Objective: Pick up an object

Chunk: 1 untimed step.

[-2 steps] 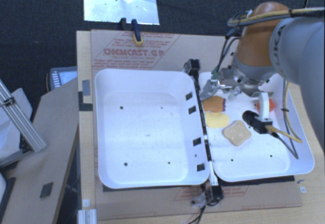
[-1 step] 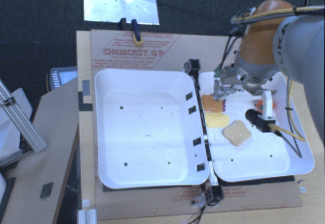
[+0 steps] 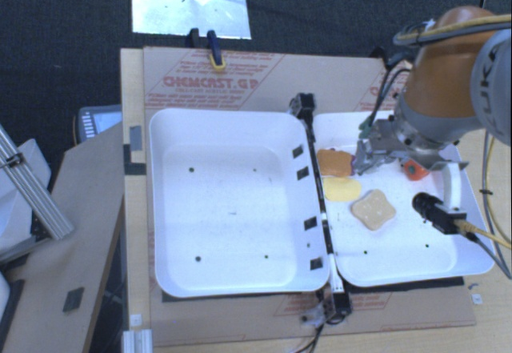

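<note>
Camera view records my gripper (image 3: 362, 161) low over the right bin (image 3: 448, 263), near its far left corner, just beside the orange-brown piece (image 3: 334, 162). Whether I am spread or pressed together, I cannot tell. A yellow disc (image 3: 342, 190) lies against that piece's near side; a tan toast-shaped piece (image 3: 374, 210) sits nearer the bin's middle. The left bin (image 3: 232, 199) adjoins.

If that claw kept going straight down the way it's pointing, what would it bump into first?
Probably the orange-brown toy: the gripper points down just beside it, so it might touch that or the right bin's floor next to it. Depth is hard to judge here.
</note>
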Available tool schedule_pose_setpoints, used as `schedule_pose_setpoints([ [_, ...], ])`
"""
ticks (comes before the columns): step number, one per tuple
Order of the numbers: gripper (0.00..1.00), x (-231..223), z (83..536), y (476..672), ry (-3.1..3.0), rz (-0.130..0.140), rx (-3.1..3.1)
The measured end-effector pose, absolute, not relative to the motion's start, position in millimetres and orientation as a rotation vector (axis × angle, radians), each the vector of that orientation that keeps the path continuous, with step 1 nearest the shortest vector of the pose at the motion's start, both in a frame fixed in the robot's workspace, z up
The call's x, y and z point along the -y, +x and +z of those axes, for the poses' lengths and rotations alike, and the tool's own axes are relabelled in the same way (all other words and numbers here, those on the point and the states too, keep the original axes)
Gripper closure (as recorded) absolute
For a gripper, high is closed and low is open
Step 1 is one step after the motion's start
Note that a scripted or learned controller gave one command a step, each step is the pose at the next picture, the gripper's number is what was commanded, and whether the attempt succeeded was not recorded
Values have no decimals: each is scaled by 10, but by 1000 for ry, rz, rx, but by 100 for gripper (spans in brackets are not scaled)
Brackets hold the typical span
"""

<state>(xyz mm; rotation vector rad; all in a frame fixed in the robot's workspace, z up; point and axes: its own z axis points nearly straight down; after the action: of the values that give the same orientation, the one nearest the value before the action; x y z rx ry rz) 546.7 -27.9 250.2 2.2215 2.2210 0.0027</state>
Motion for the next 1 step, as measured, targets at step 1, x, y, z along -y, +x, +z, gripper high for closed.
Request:
schedule_pose_setpoints([
  [1,100,-347,3873,5797,2200,24,-2227],
])
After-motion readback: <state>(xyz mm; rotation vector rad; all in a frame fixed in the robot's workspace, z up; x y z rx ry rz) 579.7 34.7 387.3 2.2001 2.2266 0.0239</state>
